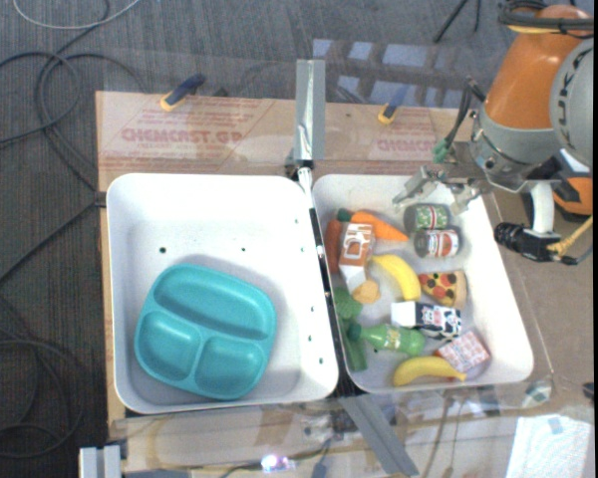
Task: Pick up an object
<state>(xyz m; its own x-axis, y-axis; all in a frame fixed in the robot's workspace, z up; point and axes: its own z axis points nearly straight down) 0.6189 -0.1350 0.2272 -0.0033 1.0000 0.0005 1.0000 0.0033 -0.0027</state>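
The right bin [513,312] holds several toy groceries. Among them are a green-labelled can [426,216], a red-labelled can [438,243], a carrot [381,228], an orange and white carton [354,246], a banana [400,275] and a pizza slice [443,287]. My gripper [443,184] hangs over the bin's far edge, just above the green-labelled can. Its metal fingers stand spread and open, with nothing between them.
Toward the near end of the right bin lie a black and white carton [430,318], a green bottle [390,340], a second banana [425,369] and a pink box [465,352]. A teal divided plate [206,329] lies in the left bin [179,207].
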